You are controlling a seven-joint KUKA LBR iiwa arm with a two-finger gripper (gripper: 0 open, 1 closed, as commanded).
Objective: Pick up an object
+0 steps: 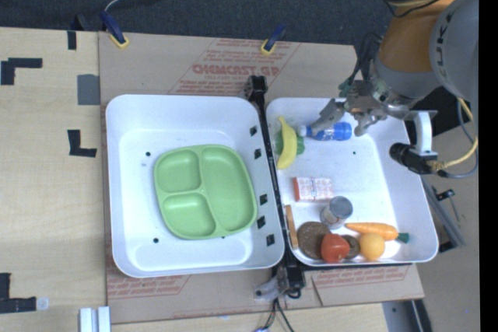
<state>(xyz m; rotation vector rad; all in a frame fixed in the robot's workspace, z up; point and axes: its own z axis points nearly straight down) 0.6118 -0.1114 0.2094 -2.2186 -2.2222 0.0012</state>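
We see the gripper (343,118) spread open over the blue bottle (331,132) in the right bin (405,190). Nothing gripped yet; closing and lifting remain, we judge.

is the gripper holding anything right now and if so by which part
Nothing is visibly held. The gripper hovers open over the blue bottle in the right bin.

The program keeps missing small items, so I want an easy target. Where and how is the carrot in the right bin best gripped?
Probably take the carrot across its thicker orange middle, coming straight down from above. It lies flat and roughly left-right near the right bin's front edge, so the jaws should close front to back across it. The lemon and tomato crowd its front side, so clearance there looks tight.
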